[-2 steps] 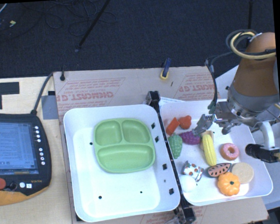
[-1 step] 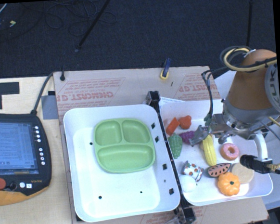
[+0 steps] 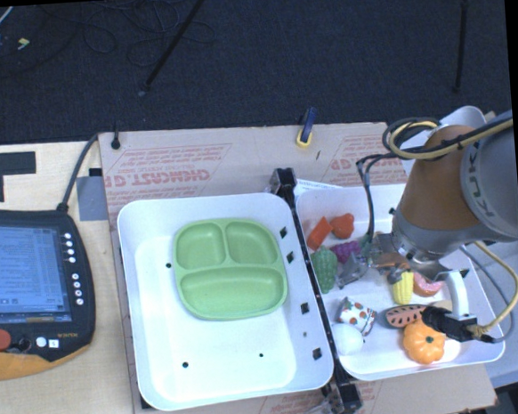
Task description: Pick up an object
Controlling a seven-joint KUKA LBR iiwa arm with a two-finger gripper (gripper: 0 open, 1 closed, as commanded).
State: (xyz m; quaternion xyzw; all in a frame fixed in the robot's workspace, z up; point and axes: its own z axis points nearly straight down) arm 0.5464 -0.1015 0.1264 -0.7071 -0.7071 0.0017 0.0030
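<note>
Camera view: two white bins side by side on the bench. Left bin (image 3: 164,361) holds a green divided plate (image 3: 229,268), three compartments, sitting flat toward the bin's upper half. Right bin (image 3: 379,203) holds the toy clutter.

Arm (image 3: 450,191) comes in from the right, orange band above the wrist, cables looped over it. Wrist is down over the middle of the right bin. Gripper (image 3: 405,266) sits low among the objects; its tips are buried under the wrist body, so I cannot tell whether the jaws are spread or pressed together, and nothing is visibly pinched.

Objects in the right bin:
- orange carrot-like piece (image 3: 319,233) and red-orange piece (image 3: 343,226), touching, near the upper left
- green leafy item (image 3: 325,269) against the divider side
- purple item (image 3: 347,252) just beside the green one
- yellow item (image 3: 402,286) right under the wrist, touching or nearly touching the gripper area
- pink-and-white ring-like item (image 3: 428,287) next to the yellow one
- white speckled item (image 3: 357,314) lower left, with a plain white egg-like piece (image 3: 349,336) just below it
- brown spotted piece (image 3: 401,315) near the bottom
- orange pumpkin-like piece (image 3: 425,344) at the lower right corner

Teach pendant (image 3: 29,287) lies on the bench, well left of the bins, screen lit.
</note>
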